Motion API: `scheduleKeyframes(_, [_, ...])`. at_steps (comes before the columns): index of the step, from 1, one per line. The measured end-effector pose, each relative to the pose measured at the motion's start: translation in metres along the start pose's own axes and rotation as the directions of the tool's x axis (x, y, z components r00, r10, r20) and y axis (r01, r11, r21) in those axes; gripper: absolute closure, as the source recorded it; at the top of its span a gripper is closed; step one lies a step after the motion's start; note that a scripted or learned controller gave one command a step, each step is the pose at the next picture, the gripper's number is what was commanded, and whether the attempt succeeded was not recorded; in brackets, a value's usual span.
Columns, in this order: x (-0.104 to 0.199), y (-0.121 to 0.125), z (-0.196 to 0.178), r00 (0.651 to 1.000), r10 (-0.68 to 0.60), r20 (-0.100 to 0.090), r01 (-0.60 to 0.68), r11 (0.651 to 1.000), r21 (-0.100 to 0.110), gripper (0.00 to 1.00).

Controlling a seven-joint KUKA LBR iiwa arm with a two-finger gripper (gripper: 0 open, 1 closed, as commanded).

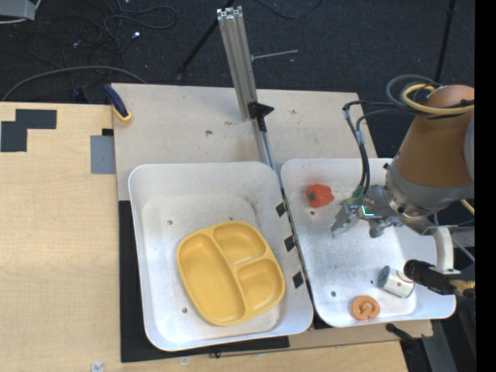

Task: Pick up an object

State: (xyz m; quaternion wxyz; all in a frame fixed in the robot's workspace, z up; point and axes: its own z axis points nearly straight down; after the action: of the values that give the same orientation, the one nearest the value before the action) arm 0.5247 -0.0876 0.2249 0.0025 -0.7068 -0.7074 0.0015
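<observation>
Hand (pixel 346 217) low over right bin (pixel 341 301), reaching in from the right; open or closed not discernible, nothing seen gripped. Nearest candidate: small red object (pixel 318 195), loose on bin floor just beside the hand, likely the target given the approach line. Orange ring-shaped piece (pixel 365 308) and white cylinder (pixel 397 283) near front edge, well apart from hand. Yellow divided tray (pixel 231 271) flat in left bin (pixel 155 208), untouched. Counter (pixel 186 122) pale, scuffed; aluminium post (pixel 238 60) behind; dark floor with cables beyond.
</observation>
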Motion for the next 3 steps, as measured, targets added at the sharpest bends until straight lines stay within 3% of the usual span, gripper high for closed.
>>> scheduleKeyframes(1, [0.000,0.000,0.000,1.000,0.000,0.000,0.000,1.000,-0.001,0.00])
scheduleKeyframes(3, [0.004,-0.020,0.103,1.000,0.002,-0.001,-0.002,1.000,0.004,0.00])
